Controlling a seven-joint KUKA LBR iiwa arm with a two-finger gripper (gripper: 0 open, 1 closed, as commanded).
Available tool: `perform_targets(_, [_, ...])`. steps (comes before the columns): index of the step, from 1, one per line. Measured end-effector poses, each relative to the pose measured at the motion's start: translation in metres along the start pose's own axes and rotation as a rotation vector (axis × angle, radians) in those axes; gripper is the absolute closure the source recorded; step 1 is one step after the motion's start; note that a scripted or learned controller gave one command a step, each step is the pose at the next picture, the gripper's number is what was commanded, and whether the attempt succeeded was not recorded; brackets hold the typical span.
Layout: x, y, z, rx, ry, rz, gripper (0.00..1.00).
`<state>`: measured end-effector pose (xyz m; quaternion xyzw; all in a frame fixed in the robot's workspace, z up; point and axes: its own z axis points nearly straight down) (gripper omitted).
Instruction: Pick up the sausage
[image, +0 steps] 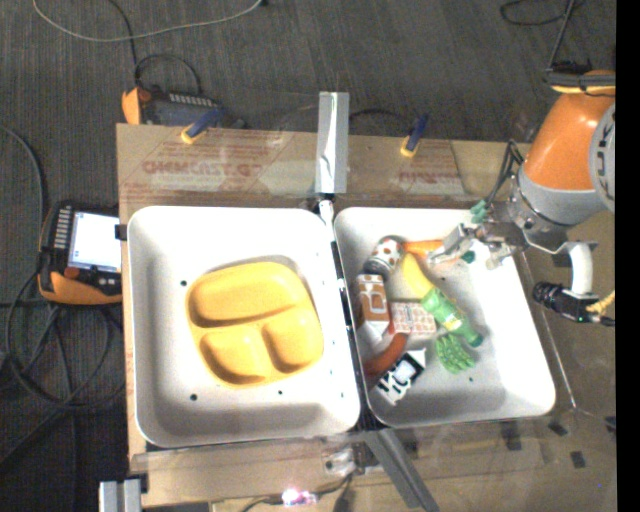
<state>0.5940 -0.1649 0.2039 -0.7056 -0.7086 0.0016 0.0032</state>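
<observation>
The sausage is a short, curved red-brown piece lying near the front left of the right bin, partly tucked under a small patterned box. My gripper hangs over the back of that bin, well behind and to the right of the sausage. Its fingers are spread open and hold nothing. An orange piece lies just below the left finger.
Crowding the sausage are a brown carton, a yellow item, a green bottle, a green leafy toy and a black-and-white packet. A yellow divided plate sits in the left bin.
</observation>
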Motion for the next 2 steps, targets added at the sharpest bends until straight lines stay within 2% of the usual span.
perform_targets(1, [0.043, -0.051, 0.096, -0.010, -0.010, -0.182, 0.00])
perform_targets(2, [0.059, -0.104, 0.115, -0.022, -0.016, -0.347, 0.00])
